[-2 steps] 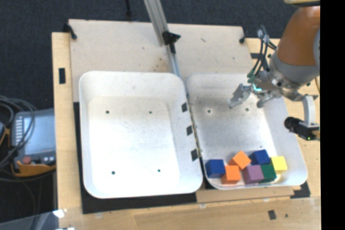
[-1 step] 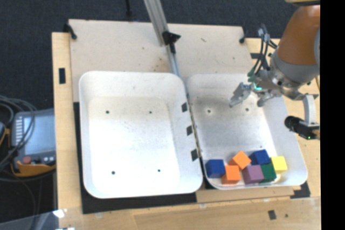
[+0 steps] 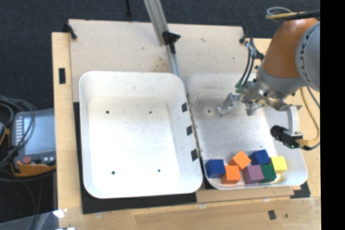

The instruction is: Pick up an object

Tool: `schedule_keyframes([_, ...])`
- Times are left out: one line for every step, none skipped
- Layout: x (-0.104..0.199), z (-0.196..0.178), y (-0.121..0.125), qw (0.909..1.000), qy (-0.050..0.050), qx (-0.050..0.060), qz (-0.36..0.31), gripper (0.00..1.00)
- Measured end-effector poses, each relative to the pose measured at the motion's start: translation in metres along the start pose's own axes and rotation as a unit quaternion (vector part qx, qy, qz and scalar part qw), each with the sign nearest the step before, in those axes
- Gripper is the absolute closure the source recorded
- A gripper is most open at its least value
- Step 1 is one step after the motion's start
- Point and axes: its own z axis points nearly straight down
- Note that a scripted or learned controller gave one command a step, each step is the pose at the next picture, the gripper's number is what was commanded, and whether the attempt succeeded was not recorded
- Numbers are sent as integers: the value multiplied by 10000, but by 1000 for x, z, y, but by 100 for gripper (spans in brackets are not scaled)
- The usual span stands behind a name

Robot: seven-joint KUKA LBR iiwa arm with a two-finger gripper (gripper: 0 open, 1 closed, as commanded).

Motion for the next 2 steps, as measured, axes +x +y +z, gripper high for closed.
schedule_keyframes([3, 60, 6, 10000, 0, -2, 10, 0])
schedule_keyframes([2, 75, 6, 10000, -8, -27, 15, 0])
